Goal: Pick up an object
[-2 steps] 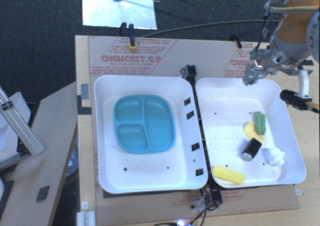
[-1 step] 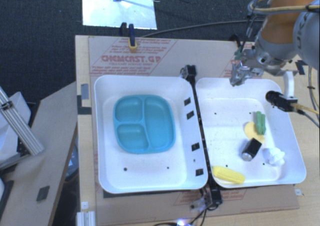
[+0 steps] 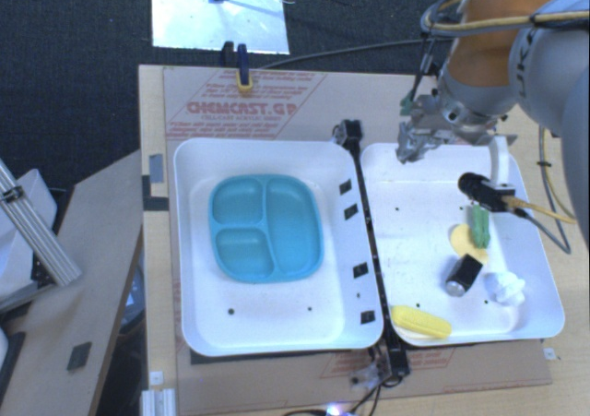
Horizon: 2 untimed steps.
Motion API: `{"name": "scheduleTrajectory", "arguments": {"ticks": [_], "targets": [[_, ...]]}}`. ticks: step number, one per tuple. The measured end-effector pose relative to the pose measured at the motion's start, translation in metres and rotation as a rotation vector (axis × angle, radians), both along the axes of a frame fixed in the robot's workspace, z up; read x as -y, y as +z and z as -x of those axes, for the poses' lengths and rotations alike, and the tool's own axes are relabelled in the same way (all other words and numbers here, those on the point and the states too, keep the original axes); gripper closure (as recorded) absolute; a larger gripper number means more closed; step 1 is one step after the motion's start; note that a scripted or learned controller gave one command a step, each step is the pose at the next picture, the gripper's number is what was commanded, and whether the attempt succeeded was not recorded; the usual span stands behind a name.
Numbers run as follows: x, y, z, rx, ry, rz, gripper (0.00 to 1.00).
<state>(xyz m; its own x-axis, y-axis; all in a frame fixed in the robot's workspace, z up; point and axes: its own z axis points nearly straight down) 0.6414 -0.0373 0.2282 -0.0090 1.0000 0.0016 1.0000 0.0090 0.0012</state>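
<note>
- Above the right bin (image 3: 406,220) far rim, you see the end effector (image 3: 417,144); whether it is apart or together cannot be told.
- Near that bin's front rim lies the yellow object (image 3: 420,321), alongside a black cylinder (image 3: 463,274).

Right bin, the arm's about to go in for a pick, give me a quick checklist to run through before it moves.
1. Objects available in the right bin: ok; yellow banana-shaped piece, black cylinder, green piece, white crumpled item.
2. Gripper carrying nothing: ok, nothing visible beneath it.
3. Gripper above a target: not ok; it hovers over the bin's far edge, away from the objects.
4. Finger opening: cannot tell.
5. Targets well separated: not ok for the right-side cluster; the banana-shaped piece lies alone.
</note>
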Motion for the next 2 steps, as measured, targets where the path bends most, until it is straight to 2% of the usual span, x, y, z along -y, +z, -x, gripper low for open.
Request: {"name": "scheduleTrajectory", "arguments": {"ticks": [1, 2], "targets": [[-0.052, 0.010, 0.017, -0.001, 0.000, 0.000, 1.00], [-0.104, -0.003, 0.035, -0.002, 0.001, -0.001, 1.00]]}}
